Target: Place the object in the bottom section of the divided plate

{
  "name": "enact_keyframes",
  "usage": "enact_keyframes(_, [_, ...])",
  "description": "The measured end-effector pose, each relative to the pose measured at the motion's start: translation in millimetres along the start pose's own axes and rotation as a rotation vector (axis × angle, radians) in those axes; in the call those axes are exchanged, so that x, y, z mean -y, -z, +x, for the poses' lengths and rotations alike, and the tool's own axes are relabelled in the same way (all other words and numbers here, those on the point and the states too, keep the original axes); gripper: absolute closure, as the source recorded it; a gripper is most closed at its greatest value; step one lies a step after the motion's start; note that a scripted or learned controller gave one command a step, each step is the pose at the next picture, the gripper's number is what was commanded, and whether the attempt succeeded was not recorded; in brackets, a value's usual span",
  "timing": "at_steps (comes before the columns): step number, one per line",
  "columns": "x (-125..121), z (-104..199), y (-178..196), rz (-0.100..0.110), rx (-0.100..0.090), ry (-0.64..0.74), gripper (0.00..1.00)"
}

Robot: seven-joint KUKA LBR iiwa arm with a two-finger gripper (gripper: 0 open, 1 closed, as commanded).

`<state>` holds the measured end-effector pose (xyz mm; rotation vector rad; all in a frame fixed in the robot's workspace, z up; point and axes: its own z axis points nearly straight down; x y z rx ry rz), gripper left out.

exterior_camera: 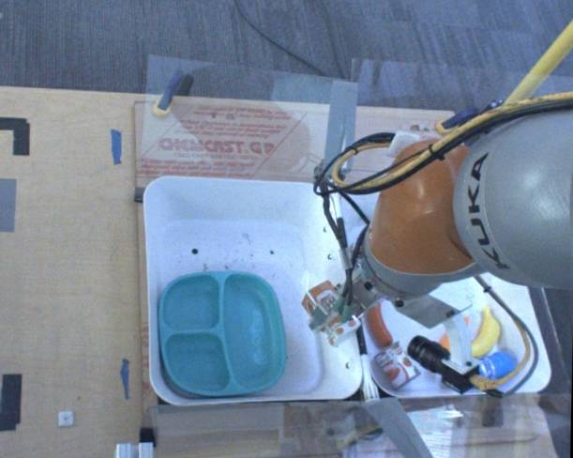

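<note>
A teal divided plate (222,334) lies in the front of the left bin (221,212). It has two small sections on its left and one large section on its right. My gripper (329,311) hangs over the left bin's right edge, just right of the plate. A small brown and white object (319,298) with green bits shows right at the gripper's tip. The wrist hides how it is gripped.
The right bin (535,373) holds a red sausage (379,322), a brown and white item (395,367), a banana (487,331), an orange piece (463,324) and a blue thing (498,364). The arm's bulk covers most of that bin.
</note>
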<state>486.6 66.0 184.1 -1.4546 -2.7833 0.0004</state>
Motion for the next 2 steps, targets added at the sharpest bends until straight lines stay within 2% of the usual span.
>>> enact_keyframes(1, [-27.3, 52.2, 32.6, -0.002, 0.002, 0.063, 1.0])
enact_keyframes(2, [-27.3, 52.1, 32.7, -0.002, 0.002, 0.063, 0.0])
